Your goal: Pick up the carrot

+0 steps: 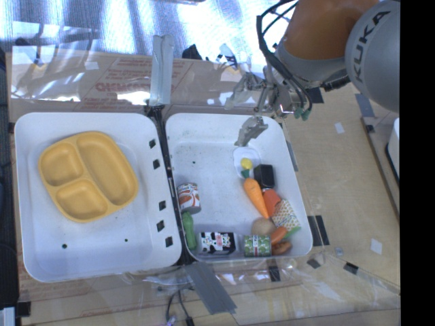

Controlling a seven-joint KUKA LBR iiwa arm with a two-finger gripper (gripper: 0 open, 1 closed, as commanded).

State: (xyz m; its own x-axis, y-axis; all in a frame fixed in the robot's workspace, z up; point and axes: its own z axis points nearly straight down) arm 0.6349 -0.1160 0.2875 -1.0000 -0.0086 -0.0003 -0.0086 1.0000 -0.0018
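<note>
The carrot point(255, 195) is orange with a green top and lies slanted in the right part of the right bin point(211, 151), among other toy foods. It touches a black block point(264, 176) and a red-orange piece point(271, 201). My gripper point(250, 132) hangs over the bin's far right corner, above and beyond a fried egg point(246, 160). It is well clear of the carrot and nothing shows in its grasp.
The right bin also holds a small can point(188, 197), a green cucumber point(188, 231), a black-and-white carton point(217, 242), a green can point(257, 246), a potato point(262, 227) and a patterned wedge point(287, 216). A yellow divided plate point(87, 175) lies in the left bin point(41, 250).
</note>
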